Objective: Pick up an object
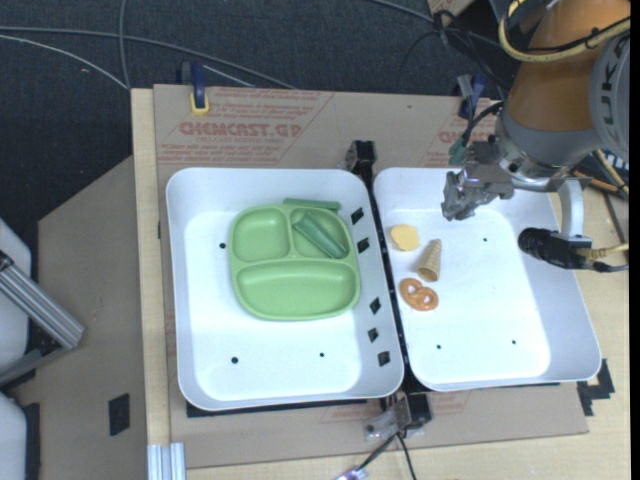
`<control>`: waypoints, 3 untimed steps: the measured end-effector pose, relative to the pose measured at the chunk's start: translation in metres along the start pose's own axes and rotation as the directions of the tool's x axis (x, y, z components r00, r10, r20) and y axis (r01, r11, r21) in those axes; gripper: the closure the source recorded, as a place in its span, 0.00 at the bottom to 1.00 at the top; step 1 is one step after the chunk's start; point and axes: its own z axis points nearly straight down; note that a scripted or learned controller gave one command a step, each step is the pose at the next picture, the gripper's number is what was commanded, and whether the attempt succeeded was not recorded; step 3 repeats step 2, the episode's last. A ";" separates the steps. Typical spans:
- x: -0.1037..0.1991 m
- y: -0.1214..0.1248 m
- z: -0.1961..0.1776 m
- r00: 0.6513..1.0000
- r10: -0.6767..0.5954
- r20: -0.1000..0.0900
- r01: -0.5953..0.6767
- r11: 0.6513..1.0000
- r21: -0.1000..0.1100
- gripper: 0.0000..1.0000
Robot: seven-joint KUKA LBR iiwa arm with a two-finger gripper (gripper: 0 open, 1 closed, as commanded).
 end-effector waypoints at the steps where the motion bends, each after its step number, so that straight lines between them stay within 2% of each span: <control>1: 0.051 -0.013 -0.005 1.000 -0.001 0.000 0.001 1.000 -0.001 1.00; 2: 0.100 -0.037 0.009 1.000 -0.001 0.000 0.001 1.000 0.001 1.00; 3: 0.100 -0.037 0.009 1.000 -0.001 0.000 0.001 1.000 0.001 1.00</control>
